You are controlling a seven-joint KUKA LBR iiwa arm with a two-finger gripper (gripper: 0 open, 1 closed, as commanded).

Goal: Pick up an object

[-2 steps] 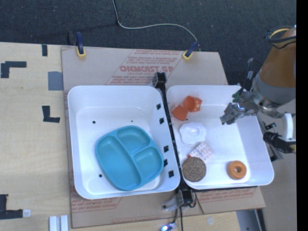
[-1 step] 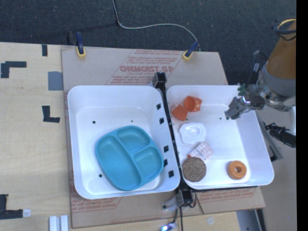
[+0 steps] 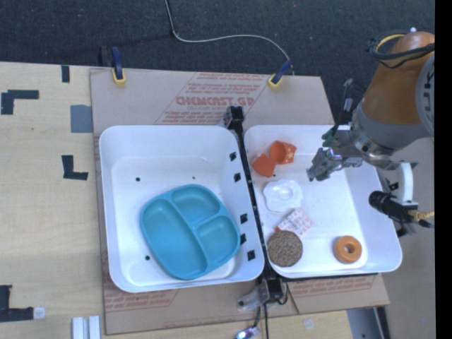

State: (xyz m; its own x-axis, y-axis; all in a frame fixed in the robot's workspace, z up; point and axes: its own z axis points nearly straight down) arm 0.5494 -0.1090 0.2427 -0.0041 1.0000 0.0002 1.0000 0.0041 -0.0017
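Observation:
My gripper (image 3: 319, 169) hangs over the right bin (image 3: 374, 217), near its upper middle, with the dark fingers pointing down-left. To its left lies an orange cup (image 3: 275, 157) on its side. Below that sits a clear white lid-like piece (image 3: 282, 193). A small red-and-white packet (image 3: 294, 222) lies lower, next to a round brown speckled disc (image 3: 284, 248). An orange donut ring (image 3: 348, 249) rests at the bin's lower right. Nothing shows between the fingers.
The left bin (image 3: 120, 161) holds a blue divided plate (image 3: 189, 230). A black divider (image 3: 244, 189) runs between the bins. Both bins stand on a cardboard sheet (image 3: 205, 97) clamped at the back. A black cable (image 3: 212, 37) loops behind.

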